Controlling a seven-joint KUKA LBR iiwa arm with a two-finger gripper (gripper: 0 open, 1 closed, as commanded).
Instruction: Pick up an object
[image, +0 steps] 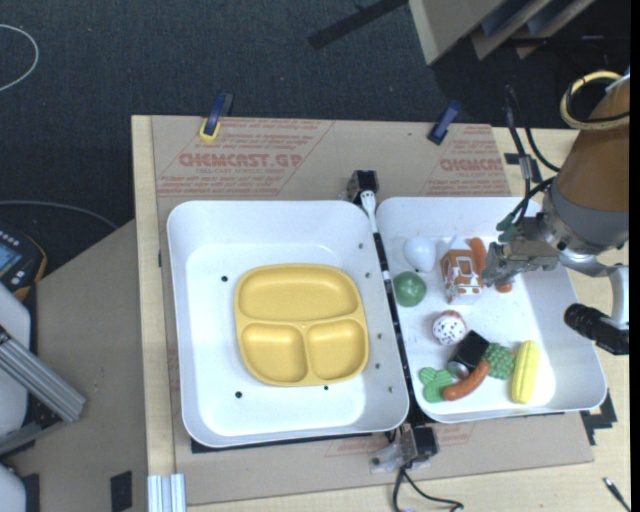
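Observation:
The right bin holds several small toys. A white egg-shaped piece and a green ball lie at its left. An orange-and-white toy and an orange carrot-like piece sit near the middle. A spotted ball, a black block, a red sausage, a green piece and a yellow corn cob lie toward the front. My gripper hangs low, just right of the orange-and-white toy and the carrot-like piece. A small orange bit shows beneath it.
The left bin carries a yellow divided plate. The grey arm with its orange band comes in over the right bin's far right side. Clamps grip the board's far edge.

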